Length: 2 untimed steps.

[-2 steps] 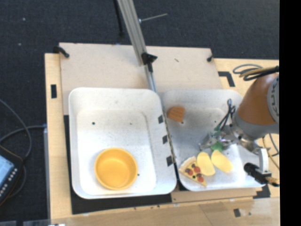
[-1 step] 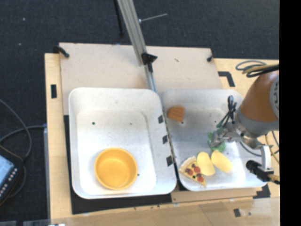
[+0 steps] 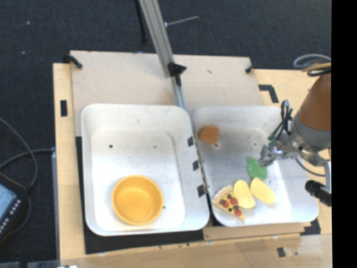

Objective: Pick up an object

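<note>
Colours across the bench and its two white bins

The left bin (image 3: 100, 121) is white with faint dark specks and holds a yellow-orange bowl (image 3: 137, 199). The right bin (image 3: 234, 121), also white and speckled, holds a brown-orange rounded piece (image 3: 209, 134), a green flat piece (image 3: 256, 168), two pale yellow slices (image 3: 254, 193) and a toy pizza slice (image 3: 227, 202), tan with red and dark spots. The bench (image 3: 122, 77) is light tan; the floor (image 3: 56, 21) is dark speckled carpet. The arm (image 3: 315, 113) shows orange above grey.
</note>
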### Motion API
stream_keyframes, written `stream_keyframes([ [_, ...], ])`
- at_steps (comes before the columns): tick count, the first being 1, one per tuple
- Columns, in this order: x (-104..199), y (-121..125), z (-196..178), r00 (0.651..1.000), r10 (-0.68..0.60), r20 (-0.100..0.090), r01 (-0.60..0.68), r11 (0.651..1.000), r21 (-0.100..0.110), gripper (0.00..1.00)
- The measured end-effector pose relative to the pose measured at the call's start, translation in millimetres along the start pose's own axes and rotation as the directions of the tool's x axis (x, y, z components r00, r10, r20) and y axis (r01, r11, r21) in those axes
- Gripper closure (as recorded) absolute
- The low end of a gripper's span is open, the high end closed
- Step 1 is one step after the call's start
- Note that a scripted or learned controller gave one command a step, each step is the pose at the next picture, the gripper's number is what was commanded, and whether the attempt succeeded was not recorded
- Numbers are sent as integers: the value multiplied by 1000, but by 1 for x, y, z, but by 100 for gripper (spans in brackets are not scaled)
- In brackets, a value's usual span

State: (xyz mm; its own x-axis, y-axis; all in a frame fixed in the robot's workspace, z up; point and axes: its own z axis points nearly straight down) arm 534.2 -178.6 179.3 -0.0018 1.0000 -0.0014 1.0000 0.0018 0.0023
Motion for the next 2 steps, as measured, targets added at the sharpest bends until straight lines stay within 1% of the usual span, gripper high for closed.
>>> stream_keyframes([
  [1, 1, 4, -60, 1000, -1, 1, 1, 1000, 0, 100],
  [2, 0, 5, -97, 1000, -2, 1, 2, 1000, -4, 100],
])
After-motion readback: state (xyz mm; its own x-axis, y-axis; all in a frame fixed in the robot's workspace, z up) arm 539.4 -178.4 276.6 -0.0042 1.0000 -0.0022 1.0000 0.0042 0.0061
